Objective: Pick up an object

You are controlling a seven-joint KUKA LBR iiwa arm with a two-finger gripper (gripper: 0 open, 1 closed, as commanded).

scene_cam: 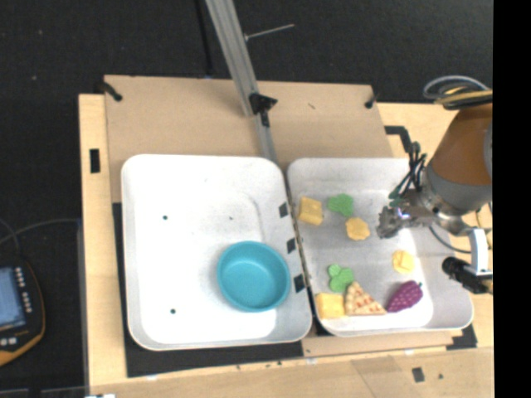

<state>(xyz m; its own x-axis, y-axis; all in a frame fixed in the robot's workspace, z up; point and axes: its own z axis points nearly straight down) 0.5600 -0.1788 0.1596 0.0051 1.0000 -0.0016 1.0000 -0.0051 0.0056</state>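
The pincer (finger state cannot be told) hangs near the right bin's right edge, just beside the yellow piece; an off-centre descent risks nudging it aside.

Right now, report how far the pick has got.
Done: the gripper is low over the right bin, beside the small yellow piece. In hand: nothing visibly held. Left: grasp an item and lift it; every toy lies in the bin, and the blue bowl sits in the left bin.
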